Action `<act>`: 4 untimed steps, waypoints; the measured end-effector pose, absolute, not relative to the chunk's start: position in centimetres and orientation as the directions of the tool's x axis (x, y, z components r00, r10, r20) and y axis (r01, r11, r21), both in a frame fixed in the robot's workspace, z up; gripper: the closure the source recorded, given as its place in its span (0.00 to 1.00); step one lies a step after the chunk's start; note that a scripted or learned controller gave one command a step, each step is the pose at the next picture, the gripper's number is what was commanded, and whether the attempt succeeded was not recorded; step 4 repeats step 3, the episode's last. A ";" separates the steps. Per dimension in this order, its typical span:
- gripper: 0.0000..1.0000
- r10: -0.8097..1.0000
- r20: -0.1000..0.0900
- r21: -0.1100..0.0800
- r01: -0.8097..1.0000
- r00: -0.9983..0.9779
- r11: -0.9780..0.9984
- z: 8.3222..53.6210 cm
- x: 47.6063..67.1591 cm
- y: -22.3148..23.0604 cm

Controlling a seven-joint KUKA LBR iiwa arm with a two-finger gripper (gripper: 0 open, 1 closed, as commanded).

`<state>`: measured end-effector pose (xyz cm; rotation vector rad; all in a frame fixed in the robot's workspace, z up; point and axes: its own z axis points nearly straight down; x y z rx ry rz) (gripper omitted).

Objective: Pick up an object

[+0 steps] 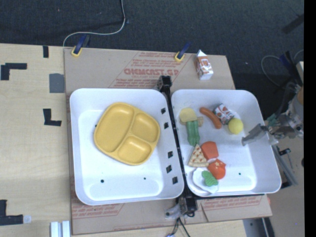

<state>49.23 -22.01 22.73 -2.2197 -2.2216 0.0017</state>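
1. The gripper (253, 135) hangs over the right bin's (247, 98) right rim (I cannot tell its grip).
2. The toy lemon (236, 126) sits nearest, beside the hot dog (211, 117).
3. It might roll away when poked.

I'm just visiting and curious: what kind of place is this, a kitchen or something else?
Probably a robot test bench in a lab, not a kitchen. Two white bins sit on a cardboard sheet held by clamps; the food looks like toys, beside a yellow divided plate, with a gripper reaching in.
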 end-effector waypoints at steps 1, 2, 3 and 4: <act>0.00 1.000 0.007 -0.011 1.000 -0.006 0.006 13.3 48.2 -14.8; 0.00 1.000 -0.002 0.006 1.000 -0.002 0.002 8.6 51.2 -11.2; 1.00 1.000 -0.001 0.012 1.000 -0.001 0.001 10.2 51.3 -11.4; 1.00 1.000 -0.001 0.012 1.000 -0.001 0.001 10.2 51.3 -11.4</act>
